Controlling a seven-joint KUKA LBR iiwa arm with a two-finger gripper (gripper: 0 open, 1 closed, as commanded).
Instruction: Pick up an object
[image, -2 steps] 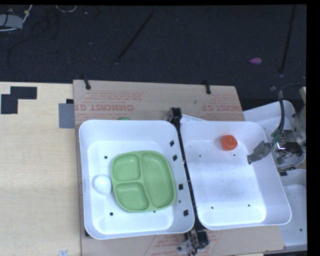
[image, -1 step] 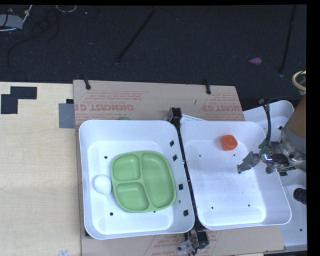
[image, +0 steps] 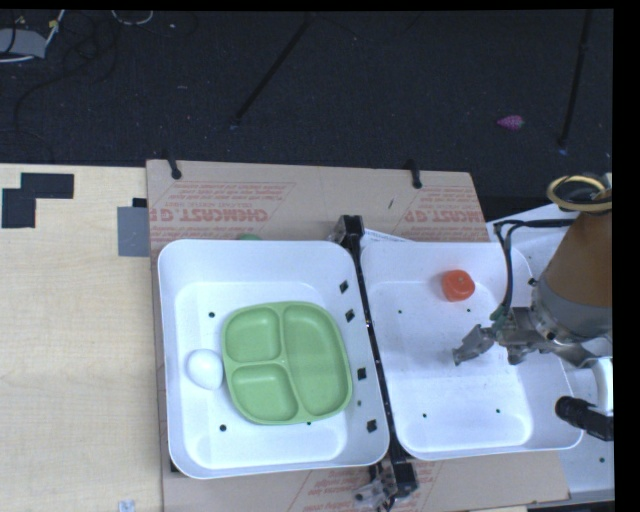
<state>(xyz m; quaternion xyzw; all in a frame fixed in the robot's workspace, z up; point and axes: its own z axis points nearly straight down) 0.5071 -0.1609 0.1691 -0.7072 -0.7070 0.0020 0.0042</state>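
Fingers (image: 478, 346) come first: we see them low over the floor of the right bin (image: 430, 420), pointing left, but the view is too blurred for us to tell whether they are spread or closed, and nothing shows between them. The nearest thing to pick is the orange piece (image: 458, 286), which sits apart from the fingers, up toward the bin's far wall. We judge that a good grasp means lifting clear of the floor, centring over the piece, then dropping straight down so a finger lands on each side. Further out, the left bin (image: 190, 270) holds a green tray (image: 286, 362) with a white ball (image: 205, 369) touching its left edge; both are well apart from us. The bench (image: 70, 340) lies beyond.
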